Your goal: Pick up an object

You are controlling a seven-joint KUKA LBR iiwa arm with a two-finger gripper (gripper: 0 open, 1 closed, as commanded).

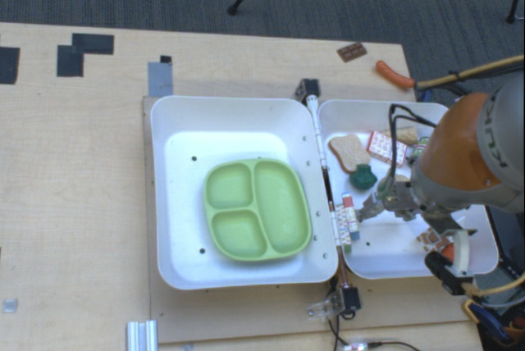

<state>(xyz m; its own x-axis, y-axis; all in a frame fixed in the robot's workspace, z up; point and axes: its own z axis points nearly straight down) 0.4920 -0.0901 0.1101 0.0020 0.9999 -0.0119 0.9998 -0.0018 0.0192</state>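
The right white bin [385, 259] holds several small items. A tan toast slice [349, 151] lies at its far left, with a small dark green object [362, 175] just in front of it. A red-and-white patterned pack [383, 146] sits beside the toast. A narrow white carton with red and green print [345, 220] lies along the divider between the bins. My gripper [379, 202] hangs low over the middle of the right bin, just right of the green object and the carton. The grey and orange arm [459, 157] hides the bin's right part.
The left bin [176, 177] holds a light green divided plate [257, 210]. An orange carrot-like item [395, 75] and a small brown piece [352, 52] lie on the bench behind the right bin. Cables [344, 304] run along the front edge.
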